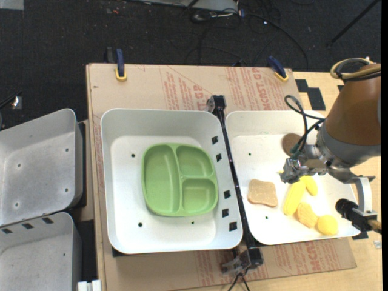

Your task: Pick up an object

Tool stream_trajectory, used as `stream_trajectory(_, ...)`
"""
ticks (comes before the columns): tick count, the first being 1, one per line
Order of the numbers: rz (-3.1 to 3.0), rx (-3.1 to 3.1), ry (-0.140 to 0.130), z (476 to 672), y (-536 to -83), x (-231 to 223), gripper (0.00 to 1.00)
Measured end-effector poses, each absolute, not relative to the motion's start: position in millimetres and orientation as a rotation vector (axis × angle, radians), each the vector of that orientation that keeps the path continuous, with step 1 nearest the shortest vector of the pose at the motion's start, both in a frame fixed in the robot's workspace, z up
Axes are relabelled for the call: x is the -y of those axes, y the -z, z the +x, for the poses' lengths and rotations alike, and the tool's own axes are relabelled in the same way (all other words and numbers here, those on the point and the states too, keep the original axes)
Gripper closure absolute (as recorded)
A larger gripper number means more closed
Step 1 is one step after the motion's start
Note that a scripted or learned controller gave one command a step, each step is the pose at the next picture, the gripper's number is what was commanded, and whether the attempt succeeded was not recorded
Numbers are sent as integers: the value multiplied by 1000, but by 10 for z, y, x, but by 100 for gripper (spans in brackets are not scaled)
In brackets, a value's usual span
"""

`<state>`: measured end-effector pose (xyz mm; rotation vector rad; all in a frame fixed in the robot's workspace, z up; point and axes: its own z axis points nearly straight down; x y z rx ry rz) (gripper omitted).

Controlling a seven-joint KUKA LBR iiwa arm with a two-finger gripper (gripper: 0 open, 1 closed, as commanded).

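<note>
On my far left I see spare white trays (37, 162) lying off the table's edge. Next comes the left bin (115, 132), and in it a green divided plate (180, 179) lying flat near the middle. A black divider (227, 162) separates it from the right bin (254, 126). In that bin, a tan slice of toast (262, 193) lies flat towards the near left. Just beside it to the right I see a cluster of yellow food pieces (303, 202), touching one another, and a brown disc (291, 143) further back. The hand (293, 170) is down over the upper end of the yellow cluster; I cannot tell whether it is spread or pressed together. The arm (356, 120) enters from the right.
</note>
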<state>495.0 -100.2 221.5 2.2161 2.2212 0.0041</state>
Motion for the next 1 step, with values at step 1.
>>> stream_trajectory(1,2214,-2221,-5,4966,-2746,1003,100)
